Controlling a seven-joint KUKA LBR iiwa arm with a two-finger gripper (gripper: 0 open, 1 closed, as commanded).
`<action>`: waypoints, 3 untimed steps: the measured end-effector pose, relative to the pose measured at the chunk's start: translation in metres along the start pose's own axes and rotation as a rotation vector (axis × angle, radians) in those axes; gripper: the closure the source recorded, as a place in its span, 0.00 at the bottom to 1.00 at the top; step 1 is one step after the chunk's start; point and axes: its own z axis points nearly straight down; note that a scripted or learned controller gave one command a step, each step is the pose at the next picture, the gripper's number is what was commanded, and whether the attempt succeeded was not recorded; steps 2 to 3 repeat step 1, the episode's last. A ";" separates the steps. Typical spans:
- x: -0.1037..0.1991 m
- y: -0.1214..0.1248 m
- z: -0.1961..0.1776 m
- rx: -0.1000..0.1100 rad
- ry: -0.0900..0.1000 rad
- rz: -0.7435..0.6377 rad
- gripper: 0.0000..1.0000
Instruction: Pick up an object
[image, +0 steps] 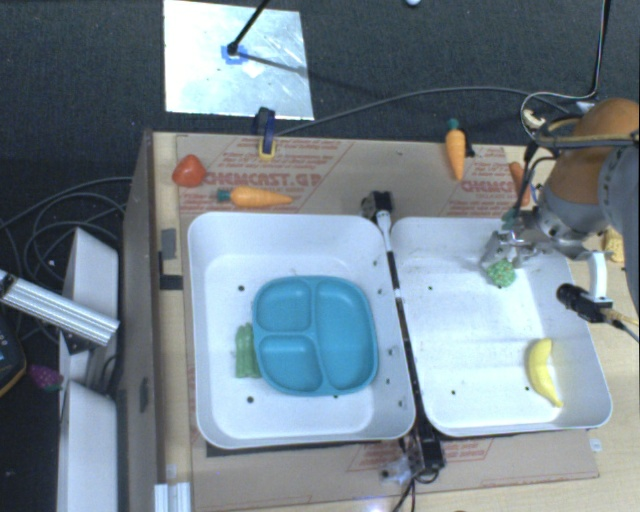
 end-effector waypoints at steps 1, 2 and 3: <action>0.068 -0.009 -0.048 0.003 0.003 -0.001 1.00; 0.068 -0.009 -0.048 0.003 0.003 -0.001 1.00; 0.068 -0.009 -0.048 0.003 0.003 -0.001 1.00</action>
